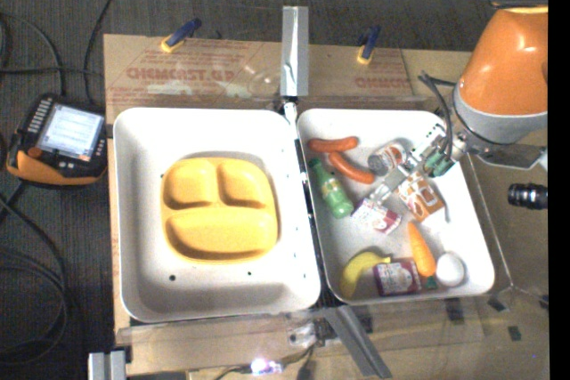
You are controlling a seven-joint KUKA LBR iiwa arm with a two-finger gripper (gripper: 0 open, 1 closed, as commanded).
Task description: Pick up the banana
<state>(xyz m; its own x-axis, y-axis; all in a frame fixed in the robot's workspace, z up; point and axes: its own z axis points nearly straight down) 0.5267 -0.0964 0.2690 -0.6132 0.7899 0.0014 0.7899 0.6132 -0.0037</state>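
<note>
Banana [359,268] curved, long axis slanting lower-left to upper-right; end effector [435,151] state unclear.

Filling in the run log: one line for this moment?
arm: over right bin's upper right | pincer: near small packets, holding nothing visible | banana: bin's front edge, untouched | left bin: yellow tray

Banana [358,268] lying at right bin's [482,231] front edge, touching a red-labelled bottle [397,277]. Gripper [426,157] hovering near the bin's back-right corner. Yellow tray [219,209] sitting mid left bin [134,191].

Orange-banded grey arm [508,76]
</note>
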